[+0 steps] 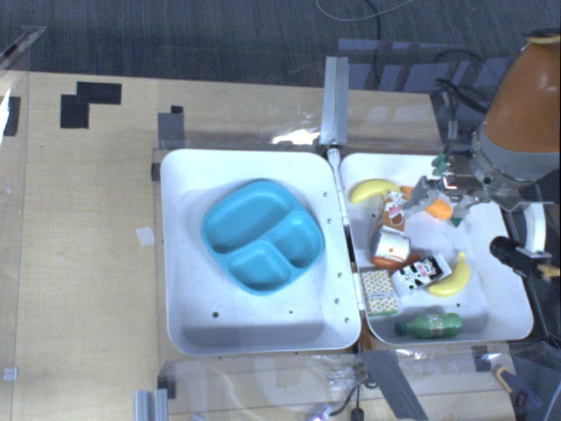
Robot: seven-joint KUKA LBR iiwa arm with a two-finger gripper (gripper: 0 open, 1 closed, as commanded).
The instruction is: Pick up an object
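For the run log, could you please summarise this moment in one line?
pincer over right bin | grasp unclear | blue plate in left bin

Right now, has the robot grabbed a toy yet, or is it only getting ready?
Only getting ready. The gripper is down in the right bin, near an orange item. Nothing shows between its fingers. Both bananas lie untouched, so grabbing and lifting are left.

Dark carpet [175, 7] beyond wooden bench [79, 235]
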